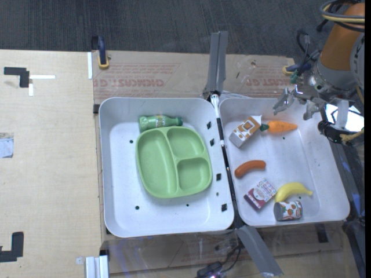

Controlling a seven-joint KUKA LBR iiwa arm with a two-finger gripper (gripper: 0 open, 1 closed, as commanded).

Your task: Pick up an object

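My gripper [297, 106] hangs over the back edge of the right bin [324, 172], open, with nothing between its fingers. Just below it lies an orange carrot [279, 127], and a small brown and white carton [244, 131] rests at the carrot's left end. Further forward in the same bin are a reddish sausage [250, 167], a red and white packet [261, 193], a yellow banana [294, 190] and a small can [288, 211] at the front.
The left bin [116, 172] holds a green divided plate [174, 161] and a green bottle [159, 121] lying behind it. A grey divider post [218, 62] stands between the bins at the back. Cables hang by the arm at the right.
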